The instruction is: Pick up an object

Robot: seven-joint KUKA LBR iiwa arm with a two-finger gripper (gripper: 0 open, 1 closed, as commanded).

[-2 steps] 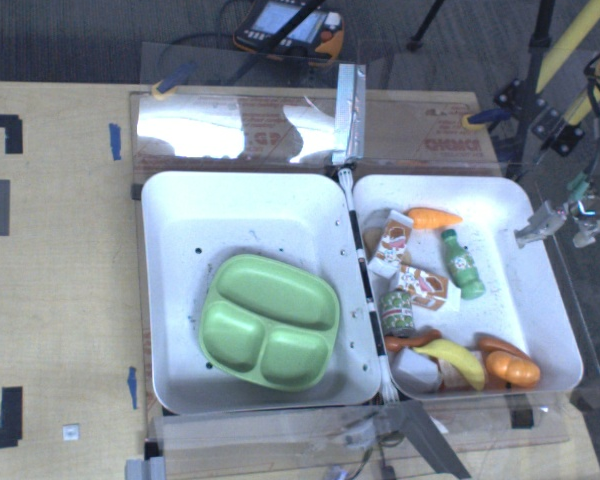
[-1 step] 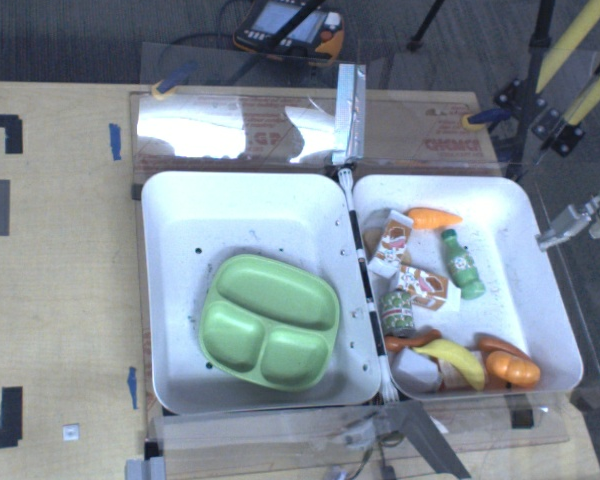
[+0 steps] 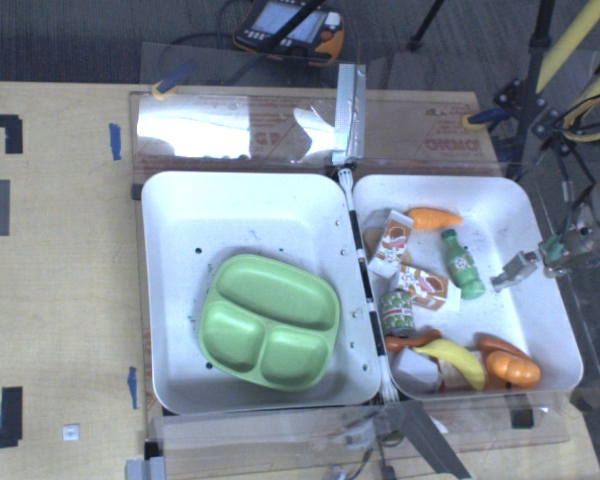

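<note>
Several small toy foods crowd the right bin: a green bottle, yellow banana, orange carrot. At its right edge, the hand; its grip state unclear.

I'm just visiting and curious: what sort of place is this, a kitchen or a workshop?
Most likely a robotics lab, not a kitchen. Two white bins sit on a bench, one holding a green tray, the other toy food such as a banana, and tripod legs stand behind.
</note>
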